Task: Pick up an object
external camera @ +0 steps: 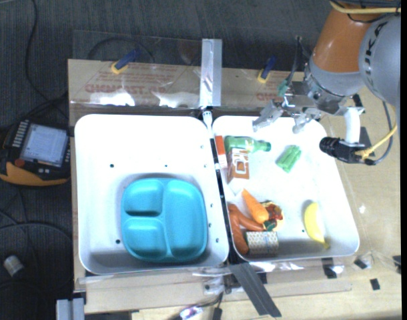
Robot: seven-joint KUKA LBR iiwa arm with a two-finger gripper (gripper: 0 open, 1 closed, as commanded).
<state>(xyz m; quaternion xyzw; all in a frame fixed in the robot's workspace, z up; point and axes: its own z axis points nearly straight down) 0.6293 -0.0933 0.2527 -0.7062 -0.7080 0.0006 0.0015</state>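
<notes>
My gripper [283,121] hangs open above the far edge of the right bin [337,179], its two grey fingers spread apart with nothing between them. Below it in that bin lie a green bottle [243,144] with an orange-labelled box [238,163] beside it, and a small green piece [289,158] just under the fingers. Nearer the front are a carrot [254,207], a sausage-like item [237,224], a small striped box [262,243] and a banana [314,223] at the front right.
The left bin [97,152] holds a blue divided tray [165,219]. A metal divider post [211,72] and crumpled clear plastic [143,92] lie behind the bins. A handheld pendant [37,153] sits on the floor at left.
</notes>
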